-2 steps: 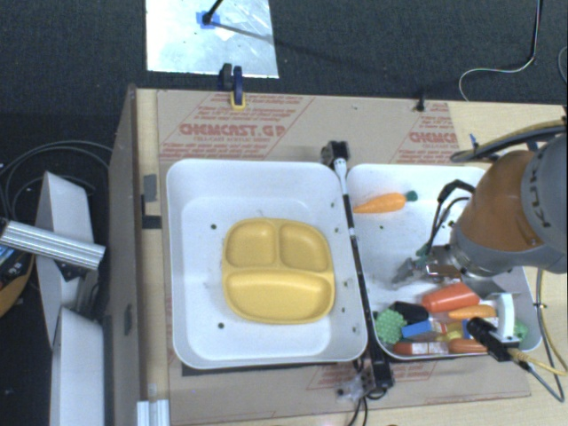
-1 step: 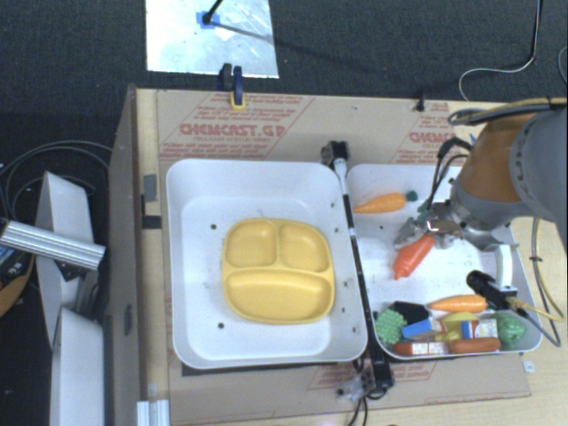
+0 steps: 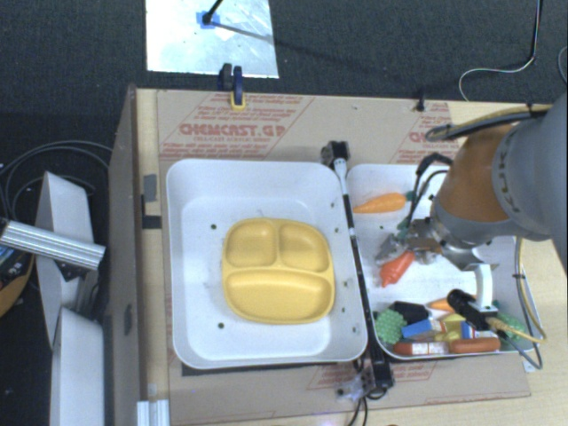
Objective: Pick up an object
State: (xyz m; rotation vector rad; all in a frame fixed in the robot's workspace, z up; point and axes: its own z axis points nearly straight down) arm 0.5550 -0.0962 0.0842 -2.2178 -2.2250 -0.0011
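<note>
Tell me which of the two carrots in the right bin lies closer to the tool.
The redder carrot, lying tilted right beside the tool. The paler orange carrot sits farther back, near the bin's far-left corner, apart from the tool.

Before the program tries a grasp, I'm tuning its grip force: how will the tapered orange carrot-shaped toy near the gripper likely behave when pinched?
The tapered orange carrot-shaped toy looks like smooth moulded plastic, so probably light and stiff. Its rounded, narrowing body may roll or squirt out of the gripper. It lies loose on the right white bin, so a push would likely slide it.
</note>
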